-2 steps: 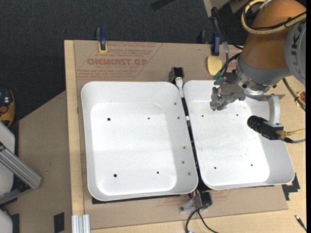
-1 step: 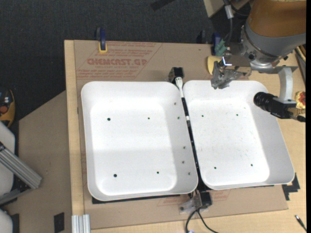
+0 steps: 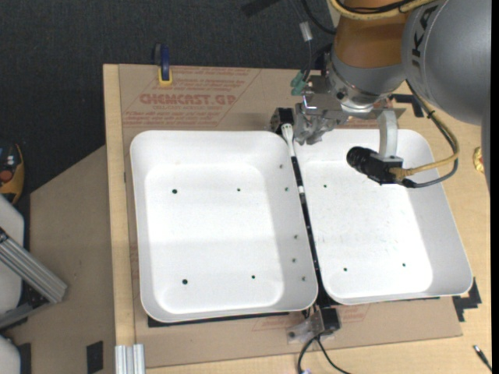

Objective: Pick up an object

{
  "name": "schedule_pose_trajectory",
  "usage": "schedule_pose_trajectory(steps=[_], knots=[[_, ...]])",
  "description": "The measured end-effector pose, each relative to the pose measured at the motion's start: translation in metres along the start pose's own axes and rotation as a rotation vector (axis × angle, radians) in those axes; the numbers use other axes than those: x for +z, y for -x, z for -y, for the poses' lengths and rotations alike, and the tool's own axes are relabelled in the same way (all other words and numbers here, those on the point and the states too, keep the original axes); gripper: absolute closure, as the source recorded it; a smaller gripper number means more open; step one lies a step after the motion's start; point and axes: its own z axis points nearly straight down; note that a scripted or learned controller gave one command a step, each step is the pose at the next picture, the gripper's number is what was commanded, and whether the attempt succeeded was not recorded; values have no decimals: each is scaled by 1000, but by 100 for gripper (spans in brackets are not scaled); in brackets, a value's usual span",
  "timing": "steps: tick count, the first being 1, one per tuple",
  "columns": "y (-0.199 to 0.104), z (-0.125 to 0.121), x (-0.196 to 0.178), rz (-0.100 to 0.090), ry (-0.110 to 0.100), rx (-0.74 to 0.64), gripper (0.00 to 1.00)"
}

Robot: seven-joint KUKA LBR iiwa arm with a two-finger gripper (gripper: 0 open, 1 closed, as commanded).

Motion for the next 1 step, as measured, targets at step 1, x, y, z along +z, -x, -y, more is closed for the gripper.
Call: schedule_pose_trajectory(steps=[1], knots=[[-88, 24, 73, -1, -5, -5, 100]])
